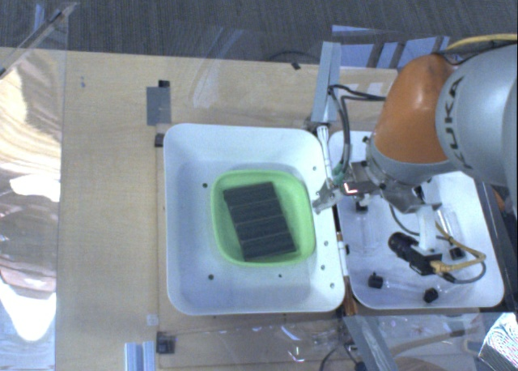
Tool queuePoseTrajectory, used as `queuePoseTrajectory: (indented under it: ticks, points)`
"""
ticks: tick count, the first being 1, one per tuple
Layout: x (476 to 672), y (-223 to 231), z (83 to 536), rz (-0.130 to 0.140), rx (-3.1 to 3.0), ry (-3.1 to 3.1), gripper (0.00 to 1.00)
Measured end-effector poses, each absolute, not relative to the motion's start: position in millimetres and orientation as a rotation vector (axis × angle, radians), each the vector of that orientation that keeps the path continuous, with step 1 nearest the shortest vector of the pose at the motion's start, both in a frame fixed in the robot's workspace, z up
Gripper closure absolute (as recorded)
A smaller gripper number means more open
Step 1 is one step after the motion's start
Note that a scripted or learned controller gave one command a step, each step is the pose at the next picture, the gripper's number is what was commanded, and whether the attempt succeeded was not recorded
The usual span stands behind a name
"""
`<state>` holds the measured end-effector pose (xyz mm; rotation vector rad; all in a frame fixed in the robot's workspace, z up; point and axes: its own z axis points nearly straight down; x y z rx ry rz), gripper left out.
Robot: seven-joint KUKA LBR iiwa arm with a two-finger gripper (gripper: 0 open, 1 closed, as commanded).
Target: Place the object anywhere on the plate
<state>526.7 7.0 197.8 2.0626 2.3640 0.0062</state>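
Observation:
A dark grey ridged block lies flat in the middle of the green plate, which sits in the left white bin. My gripper hangs over the right white bin, well to the right of the plate. It is open, its dark fingertips spread apart with nothing between them. The grey and orange arm covers the upper part of that bin.
The wall between the two bins runs between the plate and my gripper. A metal post stands behind the bins. Bare wooden bench stretches to the left of the left bin.

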Motion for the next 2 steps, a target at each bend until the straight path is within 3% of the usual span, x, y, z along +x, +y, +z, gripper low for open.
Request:
queuePoseTrajectory:
  ticks: [1,2]
  points:
    - [516.4,44.9,233.1,0.010,2.135,2.298,0.00]
    - [521.1,67.5,216.9,0.005,2.147,2.290,0.00]
